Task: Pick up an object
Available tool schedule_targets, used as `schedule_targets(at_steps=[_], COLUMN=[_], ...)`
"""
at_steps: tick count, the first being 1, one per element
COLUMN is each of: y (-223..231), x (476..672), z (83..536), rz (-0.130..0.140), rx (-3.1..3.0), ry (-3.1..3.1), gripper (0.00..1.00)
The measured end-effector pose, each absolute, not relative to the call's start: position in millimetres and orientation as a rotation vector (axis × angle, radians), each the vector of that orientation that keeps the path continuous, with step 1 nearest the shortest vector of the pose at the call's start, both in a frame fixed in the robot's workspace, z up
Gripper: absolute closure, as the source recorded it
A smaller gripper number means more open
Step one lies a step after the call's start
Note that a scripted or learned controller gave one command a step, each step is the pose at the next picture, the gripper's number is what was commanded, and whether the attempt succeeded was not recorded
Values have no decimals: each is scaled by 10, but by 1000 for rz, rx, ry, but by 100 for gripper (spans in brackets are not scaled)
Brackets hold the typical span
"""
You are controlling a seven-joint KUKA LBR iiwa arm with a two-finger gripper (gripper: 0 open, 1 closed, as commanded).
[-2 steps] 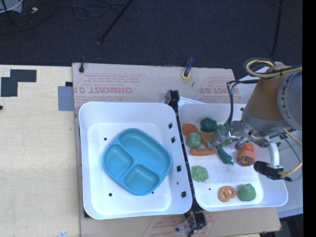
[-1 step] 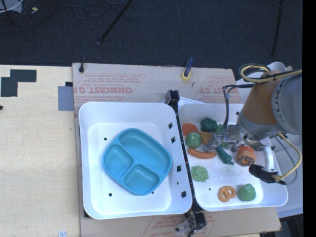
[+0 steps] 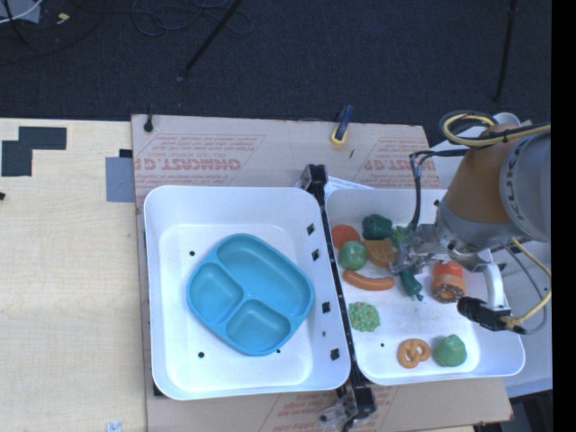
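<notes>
Camera view shows the tool [image 3: 411, 264] low in the right bin [image 3: 504, 363] among the toy foods, beside the hot dog [image 3: 369, 281] and an orange piece [image 3: 379, 252], presumably lining up a grasp; whether it is open or closed cannot be told. A blue divided plate [image 3: 249, 292] fills the left bin [image 3: 171, 367].
</notes>
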State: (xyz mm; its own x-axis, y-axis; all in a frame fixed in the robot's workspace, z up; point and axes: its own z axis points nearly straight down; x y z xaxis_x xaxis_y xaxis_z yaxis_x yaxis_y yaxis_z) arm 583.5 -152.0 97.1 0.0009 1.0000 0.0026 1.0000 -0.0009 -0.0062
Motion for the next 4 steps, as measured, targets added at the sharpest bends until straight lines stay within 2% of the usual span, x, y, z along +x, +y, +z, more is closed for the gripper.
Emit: schedule_targets(at_steps=[3,4], y=[-1553,-1080], x=[5817,5536], z=[2301,2182], rz=[-1,4], rx=[-2221,-2214], ry=[-2223,-2220], gripper=[100,100])
